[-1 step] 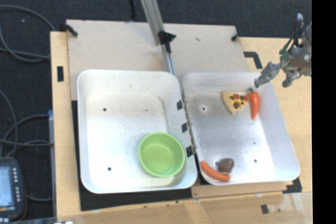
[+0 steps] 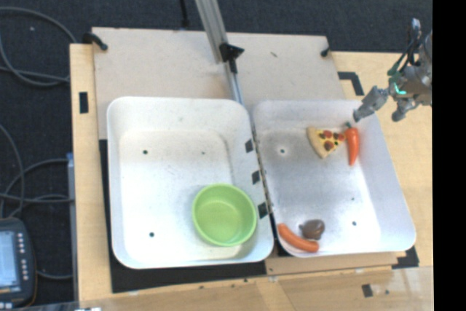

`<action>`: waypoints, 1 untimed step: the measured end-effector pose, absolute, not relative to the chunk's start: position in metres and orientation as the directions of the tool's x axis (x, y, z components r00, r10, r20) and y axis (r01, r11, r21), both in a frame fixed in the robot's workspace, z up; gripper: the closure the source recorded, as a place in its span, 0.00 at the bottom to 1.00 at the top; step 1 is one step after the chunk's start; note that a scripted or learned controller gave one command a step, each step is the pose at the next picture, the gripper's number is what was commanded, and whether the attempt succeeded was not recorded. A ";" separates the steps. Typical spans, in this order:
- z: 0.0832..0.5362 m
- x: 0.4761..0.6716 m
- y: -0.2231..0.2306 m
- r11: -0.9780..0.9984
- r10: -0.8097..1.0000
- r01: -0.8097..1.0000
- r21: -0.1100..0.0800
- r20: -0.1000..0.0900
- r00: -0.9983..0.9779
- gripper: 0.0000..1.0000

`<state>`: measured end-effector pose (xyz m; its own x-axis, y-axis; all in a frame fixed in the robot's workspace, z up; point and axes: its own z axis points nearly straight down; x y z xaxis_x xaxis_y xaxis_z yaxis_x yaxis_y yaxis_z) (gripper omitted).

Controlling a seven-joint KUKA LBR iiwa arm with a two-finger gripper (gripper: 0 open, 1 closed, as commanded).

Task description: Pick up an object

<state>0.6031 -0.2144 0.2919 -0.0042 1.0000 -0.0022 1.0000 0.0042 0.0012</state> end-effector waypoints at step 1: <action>0.249 0.606 -0.218 0.000 1.000 1.000 -0.003 -0.003 0.000 0.00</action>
<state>0.6056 -0.2180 0.2494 0.0001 1.0000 -0.0028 1.0000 -0.0001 -0.0026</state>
